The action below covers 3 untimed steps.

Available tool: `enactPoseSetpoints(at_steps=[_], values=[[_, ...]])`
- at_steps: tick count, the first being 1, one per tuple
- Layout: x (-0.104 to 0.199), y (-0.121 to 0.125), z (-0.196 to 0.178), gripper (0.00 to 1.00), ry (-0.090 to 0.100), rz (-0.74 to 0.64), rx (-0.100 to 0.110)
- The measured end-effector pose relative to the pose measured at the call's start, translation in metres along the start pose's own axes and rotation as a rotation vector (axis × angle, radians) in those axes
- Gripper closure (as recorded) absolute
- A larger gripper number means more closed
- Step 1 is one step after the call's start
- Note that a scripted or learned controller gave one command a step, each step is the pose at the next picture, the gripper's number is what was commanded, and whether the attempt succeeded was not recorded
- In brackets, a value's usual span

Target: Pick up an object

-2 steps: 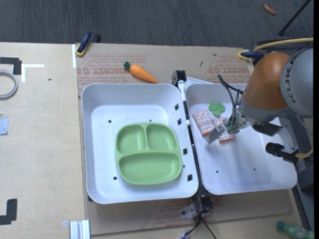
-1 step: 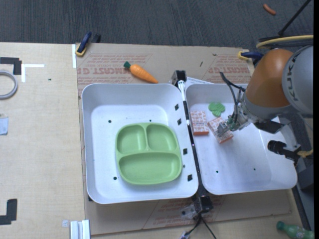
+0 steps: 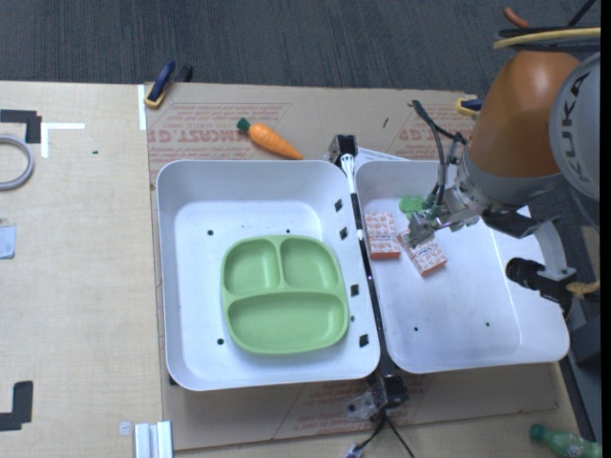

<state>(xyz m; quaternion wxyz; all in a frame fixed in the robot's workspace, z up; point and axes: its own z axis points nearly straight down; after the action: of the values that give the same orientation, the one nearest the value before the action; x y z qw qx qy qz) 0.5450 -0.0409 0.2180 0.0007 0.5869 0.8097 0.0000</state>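
Counter (image 3: 86,284): tan board bearing both bins; orange toy carrot (image 3: 271,139) lying loose beyond the left bin.
Arm (image 3: 530,113): grey with orange band, reaching in from the right over the right bin.
Left bin (image 3: 181,256): white, shallow; holding the green divided plate (image 3: 284,294), three compartments.
Right bin (image 3: 477,322): white, shallow; two small printed packets at its upper left.
Claw (image 3: 423,227): low over the right bin; open or closed, cannot tell.
Packet by divider (image 3: 382,235): flat, red-and-white, just left of the claw.
Packet under claw (image 3: 427,257): tilted, just below the claw tip, touching or nearly so; unclear.
Handling, judged: light, thin, probably slick wrapper; best pinched across the short edges, likely to slide.
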Motion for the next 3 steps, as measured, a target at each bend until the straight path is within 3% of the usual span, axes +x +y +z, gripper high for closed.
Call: enactPoseSetpoints(at_steps=[1,2,3], values=[[0.000,0.000,0.000,0.00,0.000,0.000,0.000],[-0.005,0.001,0.026,0.00,0.001,-0.338,0.001],[-0.059,-0.018,0.122,0.00,-0.005,-0.320,-0.007]])
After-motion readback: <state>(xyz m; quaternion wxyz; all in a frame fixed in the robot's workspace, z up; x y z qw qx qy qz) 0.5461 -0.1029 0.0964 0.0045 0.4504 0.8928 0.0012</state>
